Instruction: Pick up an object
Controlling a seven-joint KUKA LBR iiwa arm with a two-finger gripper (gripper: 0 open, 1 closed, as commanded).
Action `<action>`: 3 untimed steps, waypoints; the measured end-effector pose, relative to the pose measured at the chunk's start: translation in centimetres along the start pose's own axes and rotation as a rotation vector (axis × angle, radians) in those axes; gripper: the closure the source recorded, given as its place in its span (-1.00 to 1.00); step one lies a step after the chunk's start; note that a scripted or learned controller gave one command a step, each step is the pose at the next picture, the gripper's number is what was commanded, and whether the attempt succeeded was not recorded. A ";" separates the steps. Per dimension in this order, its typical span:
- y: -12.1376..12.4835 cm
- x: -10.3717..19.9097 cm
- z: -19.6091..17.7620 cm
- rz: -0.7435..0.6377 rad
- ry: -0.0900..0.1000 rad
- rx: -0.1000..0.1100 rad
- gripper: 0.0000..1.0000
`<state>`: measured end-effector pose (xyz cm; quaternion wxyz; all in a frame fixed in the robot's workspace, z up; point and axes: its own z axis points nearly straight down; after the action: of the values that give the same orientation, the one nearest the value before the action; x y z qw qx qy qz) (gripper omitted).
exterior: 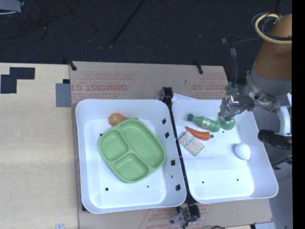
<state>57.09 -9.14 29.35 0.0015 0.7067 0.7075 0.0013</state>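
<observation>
Hand [228, 112] low over right bin [267, 185], at cap end of green bottle [206, 123]; grip state cannot tell. Bottle lies on side, just above orange carrot [198, 133]. Advice: centre on bottle body, clamp across width, avoid carrot, lift straight.

The cardboard sheet [143, 80] under the bins carries red printed lettering above the left bin, seen upside down and mirrored, so it cannot be read with certainty. A fainter red print of the same kind shows on the cardboard above the right bin and along its near edge, also illegible.
</observation>
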 end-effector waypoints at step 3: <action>-1.7 14.1 3.4 -0.002 0.001 0.008 1.00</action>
<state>55.38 4.93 25.91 -0.0018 0.7059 0.7083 -0.0014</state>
